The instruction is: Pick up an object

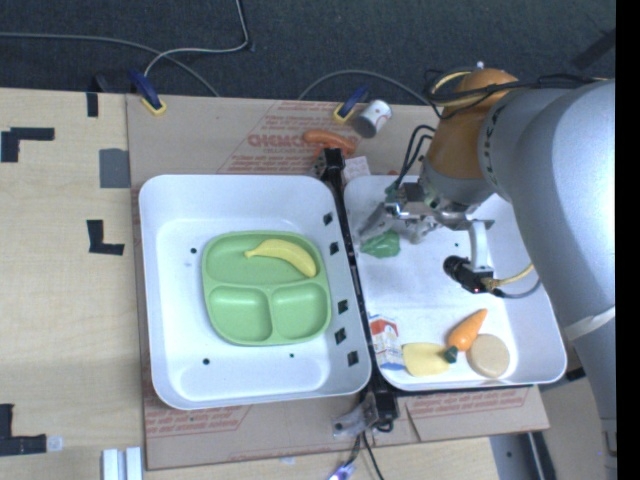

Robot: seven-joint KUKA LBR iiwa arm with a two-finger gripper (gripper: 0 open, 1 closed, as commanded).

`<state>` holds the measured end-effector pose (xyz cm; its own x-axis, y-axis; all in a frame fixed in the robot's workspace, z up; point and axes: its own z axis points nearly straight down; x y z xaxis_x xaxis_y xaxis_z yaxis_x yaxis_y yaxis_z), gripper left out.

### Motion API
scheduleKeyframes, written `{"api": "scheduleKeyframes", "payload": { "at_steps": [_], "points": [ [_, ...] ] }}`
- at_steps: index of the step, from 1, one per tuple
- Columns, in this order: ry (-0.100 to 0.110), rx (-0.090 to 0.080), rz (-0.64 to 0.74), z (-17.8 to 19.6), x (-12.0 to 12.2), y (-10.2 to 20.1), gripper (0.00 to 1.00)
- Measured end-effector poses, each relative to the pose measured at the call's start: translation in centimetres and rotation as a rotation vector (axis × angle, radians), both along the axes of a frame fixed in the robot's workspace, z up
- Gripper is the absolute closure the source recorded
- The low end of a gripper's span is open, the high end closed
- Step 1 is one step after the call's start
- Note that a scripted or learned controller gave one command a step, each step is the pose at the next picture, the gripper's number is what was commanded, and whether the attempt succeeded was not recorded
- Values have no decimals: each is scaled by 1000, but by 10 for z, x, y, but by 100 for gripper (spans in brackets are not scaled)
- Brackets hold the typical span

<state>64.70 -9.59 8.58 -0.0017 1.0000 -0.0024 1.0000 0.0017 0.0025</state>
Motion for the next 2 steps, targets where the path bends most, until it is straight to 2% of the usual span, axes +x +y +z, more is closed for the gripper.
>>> {"api": "scheduleKeyframes", "payload": {
  "at_steps": [1, 2],
  "points": [
    [-2, 0, 0, 11, 1, 0, 100],
    [-1, 0, 0, 11, 1, 0, 0]
  ]
}}
